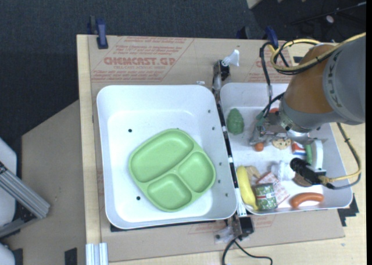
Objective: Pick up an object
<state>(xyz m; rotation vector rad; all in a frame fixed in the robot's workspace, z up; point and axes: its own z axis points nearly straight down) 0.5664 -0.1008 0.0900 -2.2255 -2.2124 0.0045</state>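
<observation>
several items crowd pincer [268, 134]: green lump [235, 121], banana [245, 186], sausage [306, 200]; pincer state unclear.

Dark carpet floor [46, 31] around bench [87, 142].

Green tray [171, 169] sitting in white bin [116, 142]; yellow banana [246, 187], orange sausage [306, 200], dark-green lump [235, 121] showing; arm [325, 86] showing grey with orange band.
</observation>
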